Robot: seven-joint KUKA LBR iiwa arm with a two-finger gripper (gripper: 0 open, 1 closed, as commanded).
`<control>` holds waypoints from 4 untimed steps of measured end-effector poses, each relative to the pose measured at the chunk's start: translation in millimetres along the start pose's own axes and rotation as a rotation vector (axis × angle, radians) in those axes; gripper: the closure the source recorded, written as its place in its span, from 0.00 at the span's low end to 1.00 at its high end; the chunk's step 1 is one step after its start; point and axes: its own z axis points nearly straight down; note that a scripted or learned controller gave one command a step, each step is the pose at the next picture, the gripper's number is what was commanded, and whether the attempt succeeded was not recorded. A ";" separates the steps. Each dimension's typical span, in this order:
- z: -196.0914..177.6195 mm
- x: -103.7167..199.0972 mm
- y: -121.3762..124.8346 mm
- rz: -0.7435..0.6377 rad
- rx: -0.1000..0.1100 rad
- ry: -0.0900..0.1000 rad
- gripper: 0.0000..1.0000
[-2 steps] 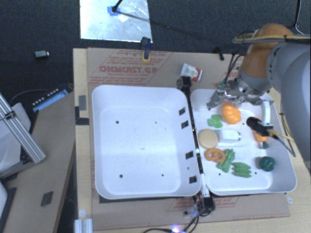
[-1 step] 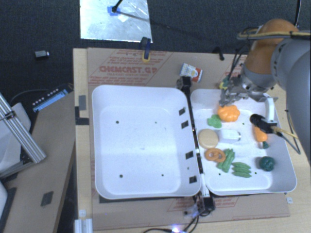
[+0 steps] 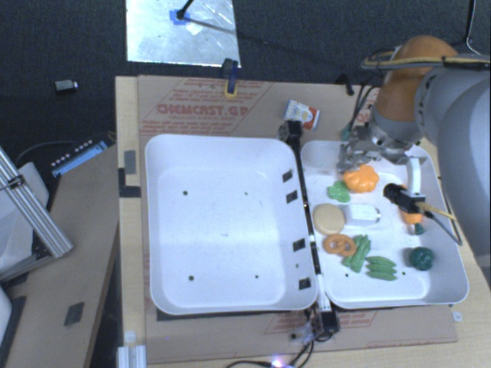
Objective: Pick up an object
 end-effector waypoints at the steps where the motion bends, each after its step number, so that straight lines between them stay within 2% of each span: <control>1: 16.1 7.5 0.0 0.000 0.001 0.000 1.00; 2: -123.7 18.8 2.3 -0.001 -0.013 0.000 1.00; 3: -172.0 75.7 1.4 -0.004 -0.004 0.002 1.00; 4: -233.0 159.4 1.7 -0.007 -0.006 0.004 1.00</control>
